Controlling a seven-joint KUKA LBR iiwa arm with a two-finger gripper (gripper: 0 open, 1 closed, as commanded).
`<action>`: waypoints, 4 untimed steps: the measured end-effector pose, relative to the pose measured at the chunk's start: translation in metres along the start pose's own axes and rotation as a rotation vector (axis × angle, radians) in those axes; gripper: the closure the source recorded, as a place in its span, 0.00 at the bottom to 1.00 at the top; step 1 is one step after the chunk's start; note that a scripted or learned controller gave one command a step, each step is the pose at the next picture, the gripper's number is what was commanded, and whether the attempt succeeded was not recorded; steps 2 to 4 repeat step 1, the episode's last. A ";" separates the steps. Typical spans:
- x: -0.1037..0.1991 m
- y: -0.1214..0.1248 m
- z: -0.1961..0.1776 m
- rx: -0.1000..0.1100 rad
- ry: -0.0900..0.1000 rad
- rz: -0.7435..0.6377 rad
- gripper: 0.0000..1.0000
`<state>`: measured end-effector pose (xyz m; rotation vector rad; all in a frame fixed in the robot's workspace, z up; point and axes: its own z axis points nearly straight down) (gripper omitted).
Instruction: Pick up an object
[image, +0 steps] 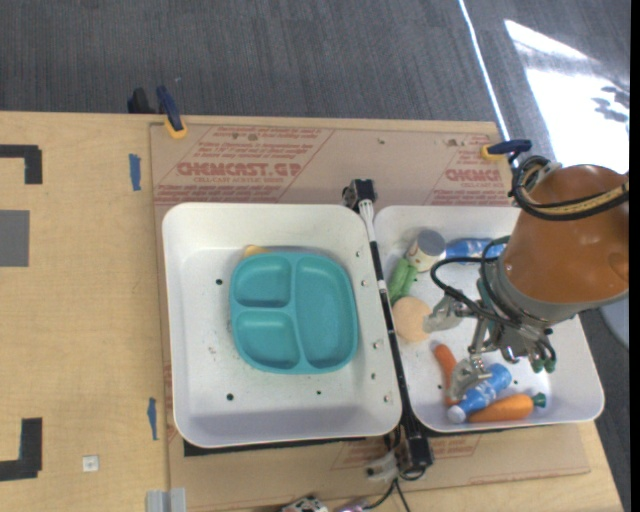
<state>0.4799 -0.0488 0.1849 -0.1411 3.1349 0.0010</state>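
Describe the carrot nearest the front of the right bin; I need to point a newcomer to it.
Start at the right white bin, under the grey and orange arm. Go to its front wall: the carrot lies flat there, beside a blue and white bottle. It is the longer of two orange pieces, with a green tip on its right end.

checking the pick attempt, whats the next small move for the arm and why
Probably a short descent and close: the gripper hovers right over the blue bottle beside the orange carrot in the right bin, with nothing visibly held.

Teal divided plate (295, 311) in left bin (190, 300).
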 end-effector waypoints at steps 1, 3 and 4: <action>0.000 0.000 0.000 0.000 0.000 0.000 0.00; 0.000 0.000 0.000 0.000 0.000 0.000 0.00; 0.000 0.000 0.000 0.000 0.000 0.000 0.00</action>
